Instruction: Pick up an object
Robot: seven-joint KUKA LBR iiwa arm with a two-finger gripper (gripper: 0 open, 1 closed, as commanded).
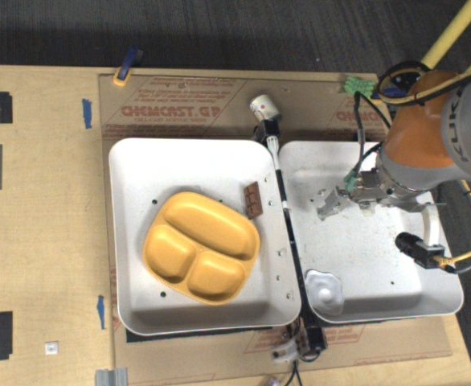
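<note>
While the grey arm with its orange band reaches in from the right, its gripper (329, 205) hangs over the upper left part of the right bin (380, 296). Whether it is open or closed cannot be told from this slanted overhead view; nothing is visibly held.

Two shallow white bins sit side by side on a cardboard-covered bench. Well to the left of the gripper, across the divider, the left bin (131, 215) holds a yellow divided tray (201, 246) with three compartments, lying on its floor and slightly tilted. Just beside the tray's upper right edge, closer to the gripper, lies a small brown block (252, 199). Below the gripper, near the front left corner of the right bin, rests a small clear plastic cup (322, 288), hard to see against the white floor.

Any of these could be the object to pick. The yellow tray looks like light, stiff, smooth plastic, probably too broad to span, so a pinch on its raised rim or a compartment wall seems the best hold. The brown block looks small, rigid and light, likely easy to grip across its narrow sides. The clear cup seems thin, slippery and easily crushed, so a gentle grip would suit it.
</note>
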